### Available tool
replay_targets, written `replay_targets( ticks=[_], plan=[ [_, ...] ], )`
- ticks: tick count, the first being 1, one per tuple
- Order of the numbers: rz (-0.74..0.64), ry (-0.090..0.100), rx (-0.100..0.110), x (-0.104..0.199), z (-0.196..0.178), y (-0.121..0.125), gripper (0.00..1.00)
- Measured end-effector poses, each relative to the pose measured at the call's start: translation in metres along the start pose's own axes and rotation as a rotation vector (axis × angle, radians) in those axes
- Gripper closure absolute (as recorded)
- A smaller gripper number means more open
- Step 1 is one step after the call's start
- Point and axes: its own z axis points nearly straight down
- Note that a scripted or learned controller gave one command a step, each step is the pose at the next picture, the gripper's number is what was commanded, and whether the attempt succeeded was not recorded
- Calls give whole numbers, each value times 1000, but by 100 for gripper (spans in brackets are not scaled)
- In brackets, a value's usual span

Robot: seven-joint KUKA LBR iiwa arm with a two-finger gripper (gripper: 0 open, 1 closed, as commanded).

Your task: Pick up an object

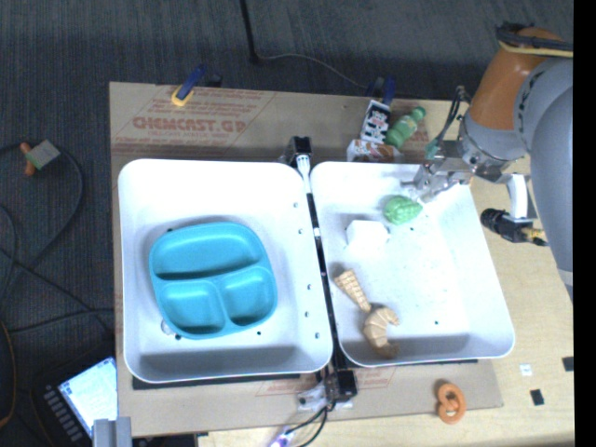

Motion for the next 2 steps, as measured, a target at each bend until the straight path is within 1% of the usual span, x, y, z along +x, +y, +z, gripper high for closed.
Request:
replay_targets(
  ticks=[1, 2],
  plan=[
    [0, 0, 2, 0, 1, 0, 0],
    [1, -1, -3, 16, 58, -83, 0]
  ],
)
